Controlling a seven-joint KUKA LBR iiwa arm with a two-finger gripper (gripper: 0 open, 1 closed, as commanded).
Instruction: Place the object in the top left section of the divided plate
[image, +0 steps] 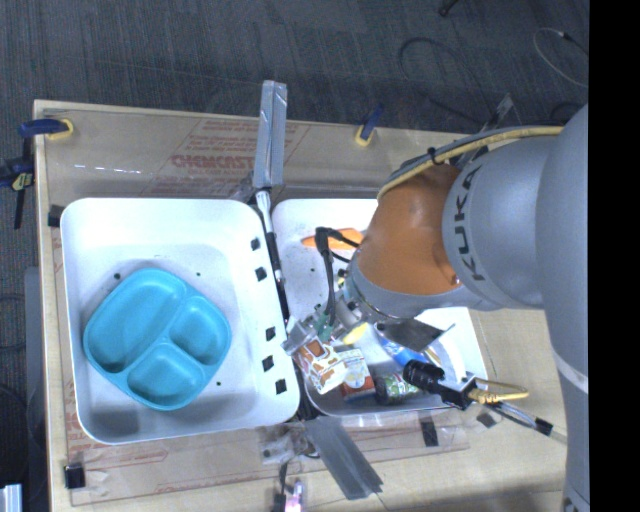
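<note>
A: Over the right bin (300, 225), the gripper (322, 330) hangs above a packet (335, 368). Fingers?
B: Can't tell, wrist hides them. Plate (157, 337) sits in the left bin (85, 225)

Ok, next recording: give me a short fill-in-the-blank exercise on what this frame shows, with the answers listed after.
1. The divided plate is coloured ____.
2. The divided plate lies in the ____ bin as the camera sees it.
3. The arm is lowered over the ____ bin, where a clutter of small items lies.
4. The band on the arm above the wrist is ____.

Missing words: blue; left; right; orange
</note>
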